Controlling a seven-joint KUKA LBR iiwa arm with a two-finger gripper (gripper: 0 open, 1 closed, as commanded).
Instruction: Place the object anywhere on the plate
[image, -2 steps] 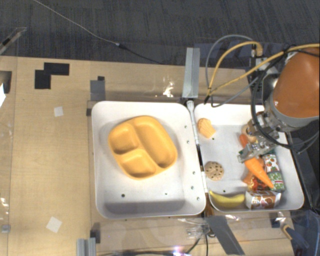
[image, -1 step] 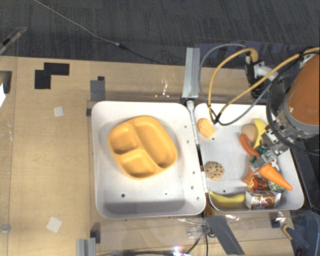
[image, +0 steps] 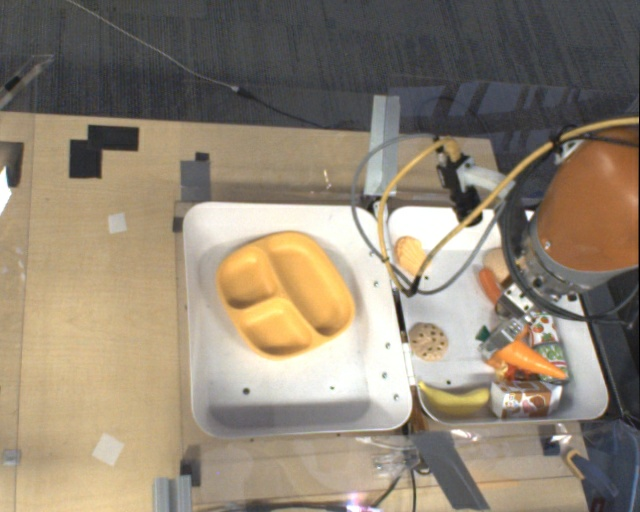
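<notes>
1. Gripper, below the grey arm with its orange band, sits low over the right bin, just above a cluster of food items on that bin's right side; whether it is released or clenched cannot be told, since arm and clutter hide it.
2. Plate: a yellow, three-compartment dish resting in the middle of the left bin, turned at a slant to the bin walls; all three compartments are bare.
3. Carrot: an orange piece lying directly near-side of the gripper, on top of a printed packet at the near right corner of the right bin.
4. Banana: yellow, lying along the near wall of the right bin, left of the packet.
5. Cookie: round, speckled, lying flat on the bin floor, well left of the gripper.
6. Bread roll: a pale tan oval near the far left of the right bin, partly crossed by a yellow cable.
7. Worktop: light wood, carrying both bins side by side, with black markers at its far left.
</notes>
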